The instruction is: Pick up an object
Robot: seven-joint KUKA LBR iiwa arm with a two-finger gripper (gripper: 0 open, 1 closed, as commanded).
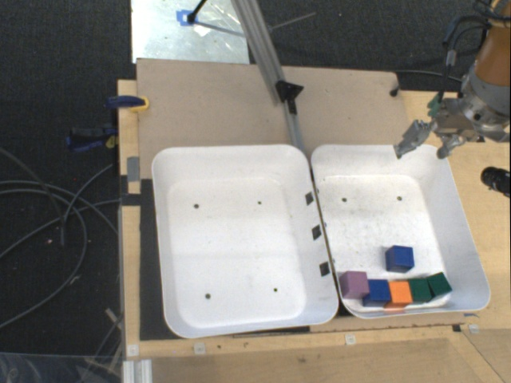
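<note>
Right bin (455, 206): five blocks near its front edge, namely purple block (354, 283), blue block (378, 292), orange block (400, 293), green block (429, 286), with a second blue block (399, 258) just behind; gripper (425, 141) above back rim, fingers apart, nothing between them.

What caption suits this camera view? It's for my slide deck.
Open gripper hovers over the right bin's far edge; six blocks sit at its near end.

Even overhead light, soft shadows, bright white bins (239, 162), slightly grainy, mildly soft focus
</note>
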